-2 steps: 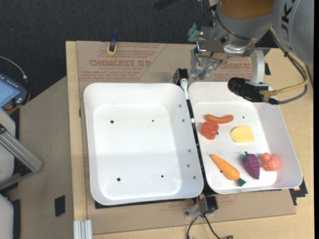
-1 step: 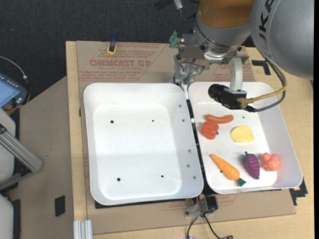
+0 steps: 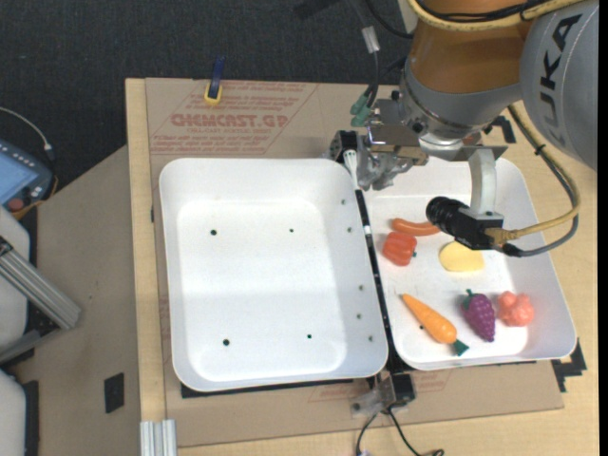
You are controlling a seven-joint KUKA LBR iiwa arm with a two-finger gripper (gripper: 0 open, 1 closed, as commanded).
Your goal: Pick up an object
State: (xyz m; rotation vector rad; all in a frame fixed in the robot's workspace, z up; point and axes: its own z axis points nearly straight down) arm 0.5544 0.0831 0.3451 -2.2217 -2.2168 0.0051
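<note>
Five toys seemingly below hand

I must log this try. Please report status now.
Gripper over right bin, rear left corner, nothing seen held. Toys lie loose: pepper, carrot, lemon, grapes.

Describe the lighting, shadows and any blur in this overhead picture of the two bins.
Camera view: even, soft light; the left bin shows a faint grey gradient toward its lower half; the arm fills the top right, close and slightly soft; the toy carrot and purple grapes in the right bin are fairly sharp, with short shadows.
</note>
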